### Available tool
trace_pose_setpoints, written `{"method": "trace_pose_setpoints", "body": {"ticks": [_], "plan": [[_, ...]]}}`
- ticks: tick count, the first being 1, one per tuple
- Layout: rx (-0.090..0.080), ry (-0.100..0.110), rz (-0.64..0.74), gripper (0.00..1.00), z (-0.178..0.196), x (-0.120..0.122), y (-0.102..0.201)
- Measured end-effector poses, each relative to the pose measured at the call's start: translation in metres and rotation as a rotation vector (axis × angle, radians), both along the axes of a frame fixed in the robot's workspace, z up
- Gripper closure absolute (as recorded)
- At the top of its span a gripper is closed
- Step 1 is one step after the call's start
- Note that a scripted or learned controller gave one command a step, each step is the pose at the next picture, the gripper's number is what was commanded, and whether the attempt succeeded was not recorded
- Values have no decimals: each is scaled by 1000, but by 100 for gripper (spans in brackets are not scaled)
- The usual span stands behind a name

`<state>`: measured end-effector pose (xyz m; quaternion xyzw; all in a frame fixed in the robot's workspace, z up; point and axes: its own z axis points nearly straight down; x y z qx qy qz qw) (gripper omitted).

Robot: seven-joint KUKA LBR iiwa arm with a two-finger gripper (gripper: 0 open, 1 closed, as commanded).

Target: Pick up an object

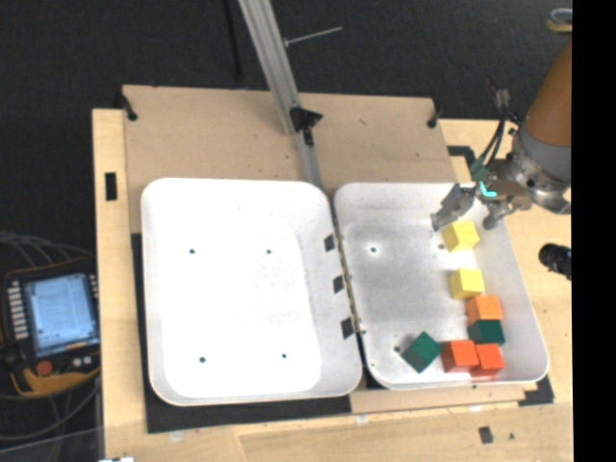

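pincer (469, 207) spread above yellow block (461, 236); white bins (241, 195) on wooden bench (114, 258).

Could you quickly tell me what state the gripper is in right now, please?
Gripper: open, fingers spread just above the upper yellow block in the right bin; it holds nothing.

Two bins side by side, left bin (241, 287), blocks (472, 306) along right bin's (404, 277) right side
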<state>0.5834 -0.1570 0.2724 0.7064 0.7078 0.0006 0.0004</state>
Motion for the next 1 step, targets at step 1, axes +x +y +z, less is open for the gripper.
{"method": "trace_pose_setpoints", "body": {"ticks": [1], "plan": [[-2, 5, -4, 0, -42, -3, -3]]}}
